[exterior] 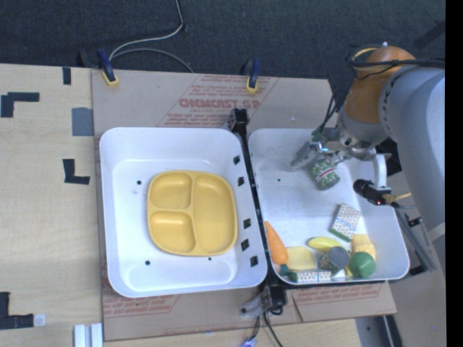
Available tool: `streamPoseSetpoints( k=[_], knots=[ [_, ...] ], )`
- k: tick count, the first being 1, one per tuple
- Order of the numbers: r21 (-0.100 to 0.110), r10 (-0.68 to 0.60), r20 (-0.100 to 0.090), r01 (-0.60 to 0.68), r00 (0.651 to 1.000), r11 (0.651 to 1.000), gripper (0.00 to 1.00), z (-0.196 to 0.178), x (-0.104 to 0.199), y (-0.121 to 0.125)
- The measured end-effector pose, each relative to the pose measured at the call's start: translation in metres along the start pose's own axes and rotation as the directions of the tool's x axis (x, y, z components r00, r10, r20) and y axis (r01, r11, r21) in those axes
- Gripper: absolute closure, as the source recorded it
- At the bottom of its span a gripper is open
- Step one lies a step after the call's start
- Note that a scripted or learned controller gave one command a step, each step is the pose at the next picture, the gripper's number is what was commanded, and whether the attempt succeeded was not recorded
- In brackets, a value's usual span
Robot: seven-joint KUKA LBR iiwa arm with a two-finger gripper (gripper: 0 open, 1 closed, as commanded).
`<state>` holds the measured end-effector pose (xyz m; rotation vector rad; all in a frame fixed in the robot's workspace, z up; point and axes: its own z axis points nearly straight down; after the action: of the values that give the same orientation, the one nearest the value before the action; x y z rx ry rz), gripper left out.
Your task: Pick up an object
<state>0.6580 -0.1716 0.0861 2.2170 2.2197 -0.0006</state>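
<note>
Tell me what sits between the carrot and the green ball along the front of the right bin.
In the camera view, between the carrot and the green ball lie a banana, a grey round piece and a corn cob, crowded together.

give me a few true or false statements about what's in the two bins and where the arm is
1. A yellow divided plate lies in the left bin. True.
2. The carrot sits on the yellow plate. False: it lies in the right bin, near its left wall.
3. The gripper is over the right bin, by a green patterned object. True.
4. The toys are piled at the far end of the right bin. False: most sit along its near edge, including the corn cob.
5. The left bin holds several toys. False: it holds the plate.
</note>
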Motion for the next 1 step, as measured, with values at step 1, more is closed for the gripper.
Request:
streamPoseSetpoints(
  k=[1],
  knots=[
    [-0.001, -0.001, 0.0, 0.001, 1.0, 1.0, 1.0, -0.0102, 0.0001, 0.0005]
  ],
)
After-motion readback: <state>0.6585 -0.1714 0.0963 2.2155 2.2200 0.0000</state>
